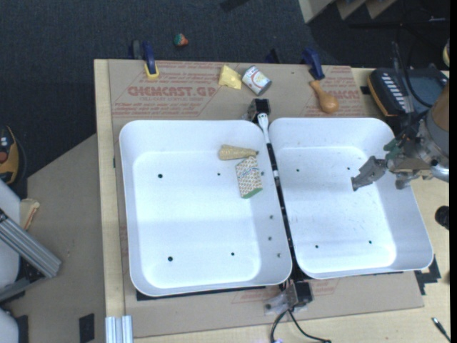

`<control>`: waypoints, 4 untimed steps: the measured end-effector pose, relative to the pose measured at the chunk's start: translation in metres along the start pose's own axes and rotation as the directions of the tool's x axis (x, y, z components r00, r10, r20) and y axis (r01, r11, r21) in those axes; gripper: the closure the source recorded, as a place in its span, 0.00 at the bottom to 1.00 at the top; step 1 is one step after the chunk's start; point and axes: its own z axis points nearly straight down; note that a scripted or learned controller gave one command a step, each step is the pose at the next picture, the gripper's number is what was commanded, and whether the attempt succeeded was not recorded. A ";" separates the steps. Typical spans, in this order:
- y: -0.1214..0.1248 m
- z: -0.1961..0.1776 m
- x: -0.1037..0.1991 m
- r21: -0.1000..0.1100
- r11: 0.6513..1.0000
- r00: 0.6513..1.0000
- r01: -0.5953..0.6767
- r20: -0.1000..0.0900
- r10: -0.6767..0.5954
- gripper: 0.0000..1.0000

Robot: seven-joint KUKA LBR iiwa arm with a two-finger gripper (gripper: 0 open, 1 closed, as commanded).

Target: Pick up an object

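Note:
In the left bin [143, 191], near its upper right corner, lie two objects. One is a tan cone-shaped piece [237, 152]; just below it, touching or nearly so, is a small green-and-white patterned packet [248, 176]. My gripper [373, 171] hangs over the right side of the right bin [335, 256], well to the right of both objects. I see nothing held in it. The grey wrist behind it reaches in from the right edge of the view.
On the board behind the bins lie a yellow wedge [230, 78], a small white block [256, 80] and a wooden pear-shaped piece [325, 98]. Blue clamps [150, 63] [312, 61] grip the board's far edge. A black clip [260, 110] sits where the bins meet.

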 end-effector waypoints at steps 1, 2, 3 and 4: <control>0.001 -0.011 0.000 -0.003 1.000 1.000 0.001 0.001 -0.001 1.00; 0.019 -0.146 0.029 -0.021 1.000 1.000 0.006 0.004 -0.006 1.00; -0.008 -0.128 -0.023 0.001 1.000 1.000 -0.006 0.002 0.006 1.00; -0.022 -0.113 -0.075 0.001 1.000 1.000 -0.005 0.001 0.005 1.00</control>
